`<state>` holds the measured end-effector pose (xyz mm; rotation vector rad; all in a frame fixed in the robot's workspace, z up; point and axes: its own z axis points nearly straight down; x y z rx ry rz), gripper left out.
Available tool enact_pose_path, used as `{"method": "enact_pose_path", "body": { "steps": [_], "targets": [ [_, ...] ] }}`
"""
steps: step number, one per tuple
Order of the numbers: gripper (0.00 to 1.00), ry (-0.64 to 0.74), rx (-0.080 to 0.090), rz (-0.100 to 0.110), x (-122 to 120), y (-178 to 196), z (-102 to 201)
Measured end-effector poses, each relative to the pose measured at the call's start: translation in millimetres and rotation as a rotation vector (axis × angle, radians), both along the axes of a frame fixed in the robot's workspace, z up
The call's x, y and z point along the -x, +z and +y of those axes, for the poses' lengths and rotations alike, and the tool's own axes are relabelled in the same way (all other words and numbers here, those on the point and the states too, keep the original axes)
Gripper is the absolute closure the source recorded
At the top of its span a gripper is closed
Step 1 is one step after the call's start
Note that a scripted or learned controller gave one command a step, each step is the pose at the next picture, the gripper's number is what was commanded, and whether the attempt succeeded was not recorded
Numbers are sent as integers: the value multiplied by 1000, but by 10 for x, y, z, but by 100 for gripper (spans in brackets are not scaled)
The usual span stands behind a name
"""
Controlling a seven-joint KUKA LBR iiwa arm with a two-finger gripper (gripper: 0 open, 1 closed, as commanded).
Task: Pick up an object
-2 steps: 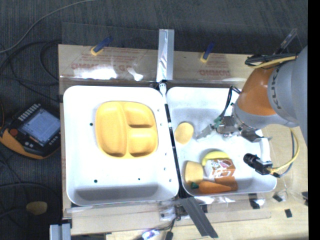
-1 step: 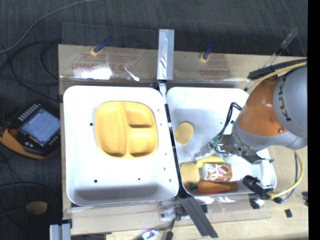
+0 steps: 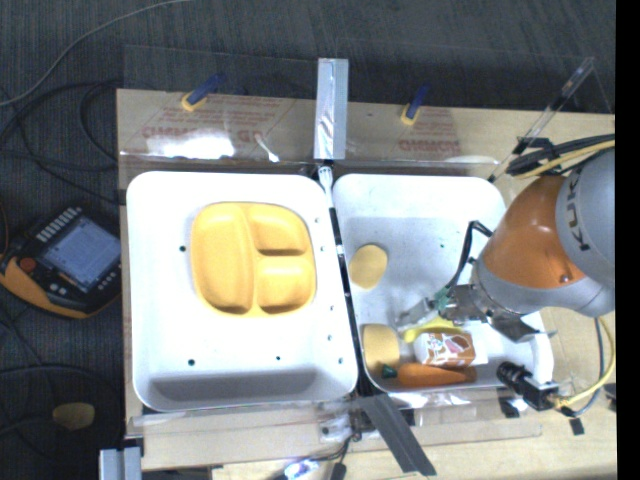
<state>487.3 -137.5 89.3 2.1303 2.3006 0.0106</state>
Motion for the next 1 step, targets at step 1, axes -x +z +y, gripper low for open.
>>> {"method": "enact_pose_path", "body": {
  "steps": [1],
  "targets": [
    [0, 2, 2, 11, 36, 636, -398]
  ]
}}
